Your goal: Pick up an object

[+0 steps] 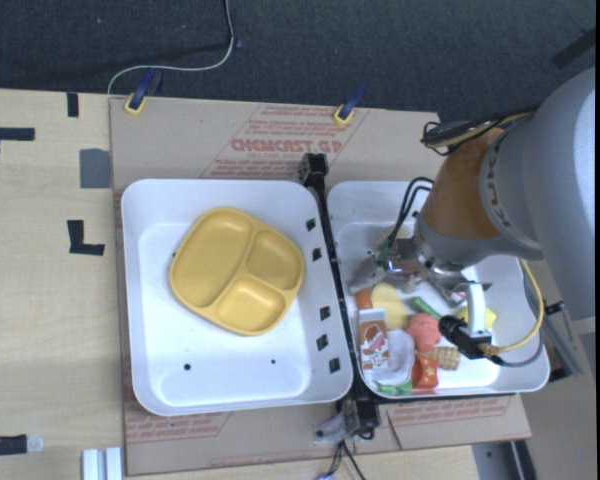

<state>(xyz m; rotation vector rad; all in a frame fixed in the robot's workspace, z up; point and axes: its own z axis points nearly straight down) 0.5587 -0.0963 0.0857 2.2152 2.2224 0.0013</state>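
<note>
In the right bin, a pile of small objects lies in the near half. It includes a yellow rounded piece, an orange-pink piece, a red-and-white carton, a white lump and a red packet. My gripper reaches down into this bin from the right and sits just above the yellow piece at the far edge of the pile. The wrist and its cables hide what lies directly under it.
A yellow divided plate lies in the left bin, towards its far side. A black divider runs between the two bins. The grey arm with its orange band covers the right bin's far right part.
</note>
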